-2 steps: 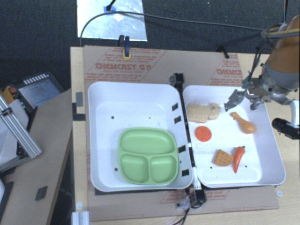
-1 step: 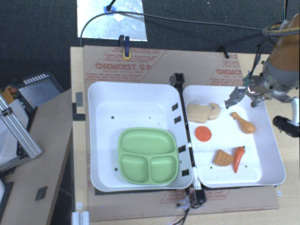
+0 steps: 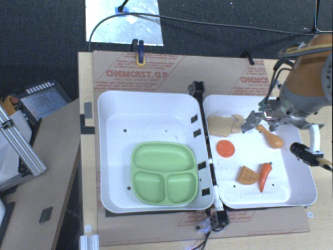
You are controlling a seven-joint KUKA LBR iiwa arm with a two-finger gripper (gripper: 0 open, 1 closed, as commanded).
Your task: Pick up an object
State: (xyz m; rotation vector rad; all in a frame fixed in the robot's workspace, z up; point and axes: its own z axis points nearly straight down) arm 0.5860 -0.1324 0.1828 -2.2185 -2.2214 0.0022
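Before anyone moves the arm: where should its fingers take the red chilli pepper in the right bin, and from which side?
Probably grip the red chilli pepper across its narrow middle, coming straight down from above. It lies flat and slim, running near-far with its green stem at the far end. One finger must slip into the thin gap beside the orange wedge on the camera's left.

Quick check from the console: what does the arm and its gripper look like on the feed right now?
The arm enters from the view's right: a bulky rounded grey body with a broad orange band above the wrist. Thin dark cables loop along its left side. Below it sits the gripper, a compact grey metallic assembly with darker parts, over the right white bin.
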